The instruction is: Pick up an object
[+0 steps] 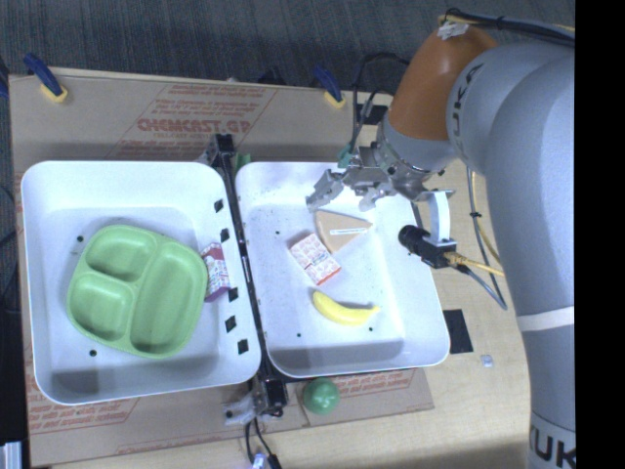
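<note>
In the right bin point(420, 311) lie a tan wedge-shaped piece point(344, 227), a red-and-white packet point(314, 258) and a yellow banana point(344, 309). My gripper point(350, 190) hangs over the back of this bin, just above the far end of the tan wedge. Its fingers stand open and spread, and nothing shows between them. The packet and the banana lie nearer the front, apart from the gripper.
The left bin point(49, 223) holds a green divided plate point(137, 286) and a small red packet point(216, 268) by its right wall. A green ball point(319, 395) sits on the bench in front of the bins. The arm's grey body fills the right side.
</note>
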You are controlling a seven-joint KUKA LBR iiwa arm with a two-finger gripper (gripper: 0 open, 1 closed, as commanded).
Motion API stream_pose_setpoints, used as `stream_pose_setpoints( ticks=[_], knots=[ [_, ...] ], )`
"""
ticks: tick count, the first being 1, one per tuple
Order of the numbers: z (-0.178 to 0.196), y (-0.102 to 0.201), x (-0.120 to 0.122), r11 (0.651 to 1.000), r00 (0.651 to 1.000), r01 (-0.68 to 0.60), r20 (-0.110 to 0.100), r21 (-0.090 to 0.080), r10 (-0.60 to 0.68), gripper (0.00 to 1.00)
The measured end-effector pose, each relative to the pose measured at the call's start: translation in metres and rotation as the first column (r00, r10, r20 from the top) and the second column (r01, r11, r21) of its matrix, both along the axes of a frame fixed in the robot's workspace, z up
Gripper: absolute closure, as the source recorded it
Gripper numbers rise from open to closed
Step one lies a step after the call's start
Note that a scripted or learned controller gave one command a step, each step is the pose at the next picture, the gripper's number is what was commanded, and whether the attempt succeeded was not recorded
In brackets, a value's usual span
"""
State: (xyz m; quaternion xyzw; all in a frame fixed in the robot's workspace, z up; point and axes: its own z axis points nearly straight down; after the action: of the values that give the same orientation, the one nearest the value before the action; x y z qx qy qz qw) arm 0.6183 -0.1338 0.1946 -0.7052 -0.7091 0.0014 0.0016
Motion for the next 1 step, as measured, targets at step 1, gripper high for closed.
stream_pose_setpoints(
  ticks=[1],
  knots=[
    [0.0352,0.0731,-0.0334,1.000,1.000,-0.004,0.000,0.000,0.004,0.00]
  ],
)
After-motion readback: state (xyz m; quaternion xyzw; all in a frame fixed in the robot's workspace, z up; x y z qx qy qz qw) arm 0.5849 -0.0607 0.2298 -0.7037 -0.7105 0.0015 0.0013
